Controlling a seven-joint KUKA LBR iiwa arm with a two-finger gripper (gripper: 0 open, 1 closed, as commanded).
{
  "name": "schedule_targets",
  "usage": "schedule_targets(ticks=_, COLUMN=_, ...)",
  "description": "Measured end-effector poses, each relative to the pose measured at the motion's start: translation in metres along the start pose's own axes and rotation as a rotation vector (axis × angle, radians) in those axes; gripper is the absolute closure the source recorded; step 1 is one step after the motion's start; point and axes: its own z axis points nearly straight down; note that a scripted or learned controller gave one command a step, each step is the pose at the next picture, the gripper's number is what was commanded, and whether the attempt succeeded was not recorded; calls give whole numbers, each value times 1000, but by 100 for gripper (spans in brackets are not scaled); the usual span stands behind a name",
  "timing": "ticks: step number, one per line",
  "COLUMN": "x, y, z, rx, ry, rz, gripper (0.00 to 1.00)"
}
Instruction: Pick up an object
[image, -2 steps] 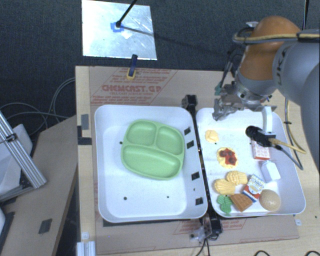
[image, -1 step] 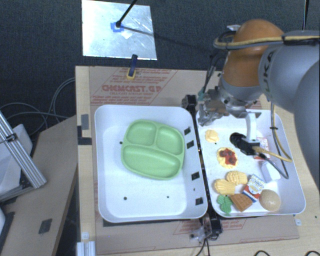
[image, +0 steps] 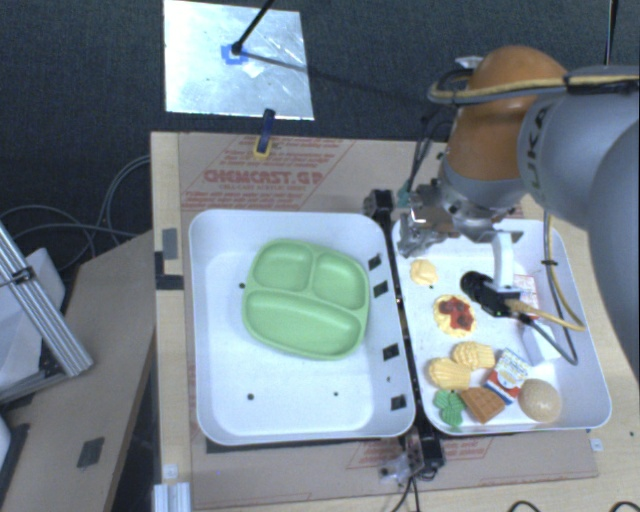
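Nearest the lens, along the near edge of the right bin (image: 585, 385), sit a green piece (image: 449, 407), a waffle (image: 483, 403) touching it, and a beige ball (image: 540, 399) toward the near right corner.

Of the 2 bins, the left bin (image: 215, 300) carries just 1 thing: a green plate (image: 305, 298) with 3 compartments, lying flat around its middle.

Over the far left corner of the right bin hangs the gripper (image: 413, 238). Whether it is open or closed I cannot tell at this angle, and nothing can be seen held in it. A small yellow piece (image: 424, 271) lies just beside it on the near side, close to the bin's left wall. Further toward the near edge come a red-topped disc (image: 455, 313), then 2 ridged yellow pieces (image: 473, 353) side by side, and a little carton (image: 508, 370) to their right.

The yellow piece looks like the likeliest pick, being closest and standing apart from the rest. To do this well, the gripper should centre over it before going down, since it is small and low and would slip out of an off-centre close. The left wall is near, so the closing line is better set along that wall than across it. The disc is close enough to be nudged, so a straight descent seems wiser than a slanted one.
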Motion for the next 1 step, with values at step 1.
schedule_targets(ticks=1, x=-7, y=2, z=-13, rx=-2, ry=0, rz=1, gripper=100)
